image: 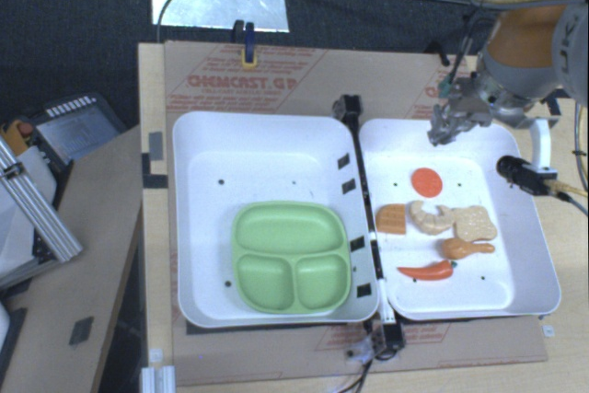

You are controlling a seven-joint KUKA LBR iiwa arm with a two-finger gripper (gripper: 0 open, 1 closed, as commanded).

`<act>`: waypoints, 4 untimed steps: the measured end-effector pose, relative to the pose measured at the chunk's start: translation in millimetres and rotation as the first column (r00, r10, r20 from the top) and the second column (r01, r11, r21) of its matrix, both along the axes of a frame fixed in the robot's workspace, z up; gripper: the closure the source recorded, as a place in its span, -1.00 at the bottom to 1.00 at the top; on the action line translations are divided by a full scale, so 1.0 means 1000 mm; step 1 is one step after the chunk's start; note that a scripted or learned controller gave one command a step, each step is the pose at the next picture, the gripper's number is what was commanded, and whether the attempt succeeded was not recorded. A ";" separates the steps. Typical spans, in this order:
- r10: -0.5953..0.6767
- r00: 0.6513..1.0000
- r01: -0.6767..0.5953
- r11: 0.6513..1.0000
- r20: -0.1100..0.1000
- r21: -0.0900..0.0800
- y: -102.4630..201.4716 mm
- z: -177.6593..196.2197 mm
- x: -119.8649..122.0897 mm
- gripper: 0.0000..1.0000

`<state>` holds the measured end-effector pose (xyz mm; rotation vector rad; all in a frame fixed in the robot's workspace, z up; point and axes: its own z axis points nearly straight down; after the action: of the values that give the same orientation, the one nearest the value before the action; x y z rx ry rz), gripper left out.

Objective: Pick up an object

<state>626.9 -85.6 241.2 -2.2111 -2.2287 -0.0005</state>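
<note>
Down at the front of my feed, closest to the camera, the red chili pepper [428, 270] lies near the front of the right bin [529, 290], pointing roughly left to right. Just behind it there's a little cluster: an orange-brown drumstick-looking piece [465, 247], a slice of toast [474, 221], a pale curled thing [430, 216] that might be a shrimp or a chunk of chicken (can't really tell at this resolution), and a small orange wedge [391, 218] on the left end. The pale piece and the toast look like they're touching, and the wedge sits just beside them. A bit further back, a red-orange disc [426, 181] sits on its own, apart from the cluster. Over in the left bin [207, 152] there's a green divided plate [291, 256] with three compartments, parked toward the front right corner. From where I'm sitting, the gripper [449, 130] hangs over the back edge of the right bin, behind the disc and well apart from everything in there. Its fingers are pointed down, but they're a dark blur, so I honestly can't tell whether they're apart or together. Nothing visible between them. The bins rest on a brown cardboard sheet [276, 78] with red print.
</note>
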 end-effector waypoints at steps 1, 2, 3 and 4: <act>0.001 1.000 -0.001 1.000 0.001 0.000 0.044 0.006 -0.021 1.00; 0.001 1.000 -0.001 1.000 0.001 0.001 0.090 0.011 -0.037 1.00; 0.002 1.000 -0.002 1.000 0.001 0.001 0.143 0.012 -0.056 1.00; 0.001 1.000 -0.001 1.000 -0.001 0.001 0.186 -0.010 -0.077 1.00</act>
<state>550.1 100.7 231.2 -2.2092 -2.2291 0.0000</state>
